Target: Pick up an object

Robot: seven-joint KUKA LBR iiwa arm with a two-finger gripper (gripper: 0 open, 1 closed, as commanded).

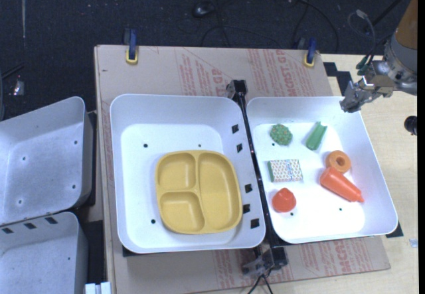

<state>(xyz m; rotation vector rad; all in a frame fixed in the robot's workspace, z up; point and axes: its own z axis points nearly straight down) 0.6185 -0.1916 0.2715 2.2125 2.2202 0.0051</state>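
1. The gripper (352,101) hangs over the far right corner of the right bin (372,220). I cannot tell how its jaws stand.
2. In that bin lie a green bumpy ball (281,133), a green block (316,136), a dotted square (285,170), a red piece (284,200), an orange ring (339,161) and an orange cone (341,184).
3. The left bin (133,173) holds a yellow tray (198,191).
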